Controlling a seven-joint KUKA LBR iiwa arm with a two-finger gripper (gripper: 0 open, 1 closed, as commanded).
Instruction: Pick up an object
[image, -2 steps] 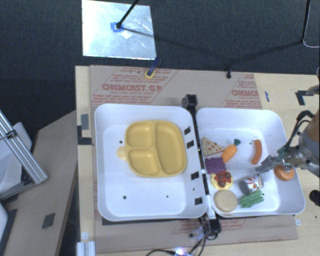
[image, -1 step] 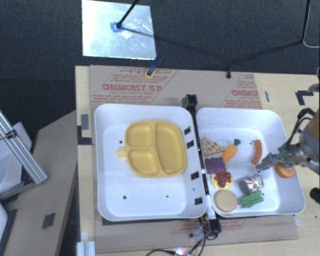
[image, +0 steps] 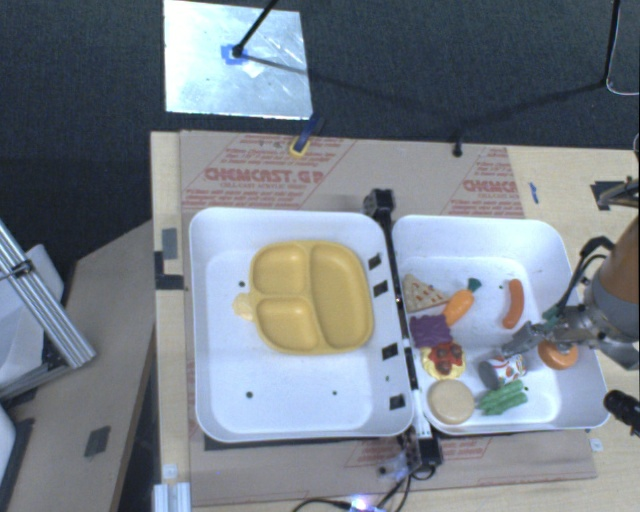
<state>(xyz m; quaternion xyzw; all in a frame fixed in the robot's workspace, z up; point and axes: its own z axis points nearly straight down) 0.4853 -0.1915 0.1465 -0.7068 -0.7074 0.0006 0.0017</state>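
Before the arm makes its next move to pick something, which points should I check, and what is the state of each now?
1. Gripper is over the right bin: ok.
2. Something between the fingers: cannot tell.
3. Items within reach: ok; grey piece and orange piece lie beside the gripper.
4. Items crowded: not ok; green piece, round bun and grey piece lie close together.
5. Yellow tray sits in the left bin, away from the arm: ok.

Your arm (image: 612, 300) is grey and rounded at the wrist, with a black cable looping off it and a dark metal claw (image: 522, 343).
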